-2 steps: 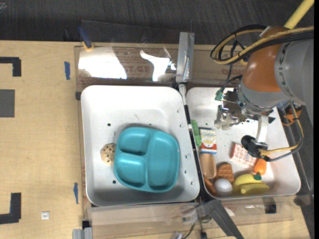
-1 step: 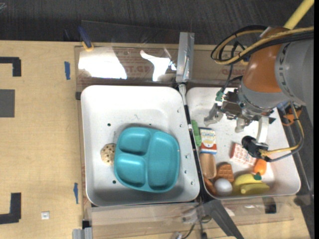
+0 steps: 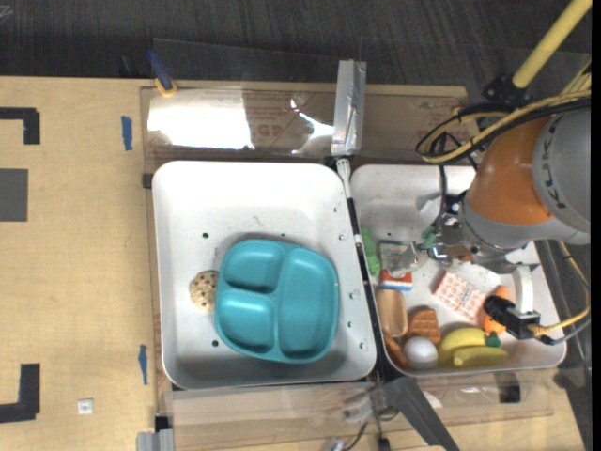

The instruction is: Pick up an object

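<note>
Landmark: a red-and-white packet (image 3: 460,294), lying flat near the middle of the right bin (image 3: 394,184).
Arm: the grey arm with its orange band (image 3: 507,181) reaches in from above and right of the packet and leans over that bin.
Gripper: the gripper (image 3: 434,242) hangs low in the bin, just up and left of the packet. From where I stand I cannot tell whether it is apart or together, nor whether it has anything.
Things to pick: all lie loose around the packet.
Banana (image 3: 468,340): just below the packet, close to the bin's near wall.
White egg (image 3: 420,349): down and left of the packet, beside the banana's left end.
Waffle (image 3: 424,322): left of the packet and a little lower, just above the egg.
Bread roll (image 3: 392,310): further left of the packet, beside the waffle.
Orange piece (image 3: 498,308): just right of the packet.
Green piece (image 3: 369,252): up and well left of the packet, against the bin's left wall.
Teal plate (image 3: 277,299): well left of the packet, in the left bin (image 3: 188,184).
Cookie (image 3: 202,289): furthest left of the packet, touching the plate's far edge.
</note>
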`<state>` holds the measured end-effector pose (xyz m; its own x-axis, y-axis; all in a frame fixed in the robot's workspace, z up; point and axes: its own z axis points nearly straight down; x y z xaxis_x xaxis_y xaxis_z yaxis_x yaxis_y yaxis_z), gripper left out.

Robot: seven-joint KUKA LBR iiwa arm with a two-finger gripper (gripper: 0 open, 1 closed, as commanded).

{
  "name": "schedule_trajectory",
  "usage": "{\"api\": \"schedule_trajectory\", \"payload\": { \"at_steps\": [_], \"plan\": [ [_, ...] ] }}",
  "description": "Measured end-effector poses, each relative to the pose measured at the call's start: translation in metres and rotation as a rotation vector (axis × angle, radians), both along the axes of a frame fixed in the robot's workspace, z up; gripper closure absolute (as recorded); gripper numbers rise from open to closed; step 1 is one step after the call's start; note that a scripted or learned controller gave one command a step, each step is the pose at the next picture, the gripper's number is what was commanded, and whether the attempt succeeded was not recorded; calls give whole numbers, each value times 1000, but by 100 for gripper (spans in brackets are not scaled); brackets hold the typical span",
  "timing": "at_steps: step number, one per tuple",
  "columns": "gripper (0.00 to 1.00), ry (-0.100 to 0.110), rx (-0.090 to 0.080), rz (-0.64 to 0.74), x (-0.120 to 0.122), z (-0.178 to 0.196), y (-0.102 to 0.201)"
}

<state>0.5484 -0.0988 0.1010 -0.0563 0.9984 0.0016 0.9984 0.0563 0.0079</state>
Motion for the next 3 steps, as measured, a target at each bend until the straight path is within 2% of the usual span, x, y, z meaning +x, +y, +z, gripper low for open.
{"api": "schedule_trajectory", "payload": {
  "at_steps": [1, 2, 3],
  "plan": [
    [0, -12, -2, -25, 35, -8, -48],
    [0, 11, -1, 452, 27, 6, -22],
    [0, -2, -10, 517, 27, -10, -7]
  ]
}}
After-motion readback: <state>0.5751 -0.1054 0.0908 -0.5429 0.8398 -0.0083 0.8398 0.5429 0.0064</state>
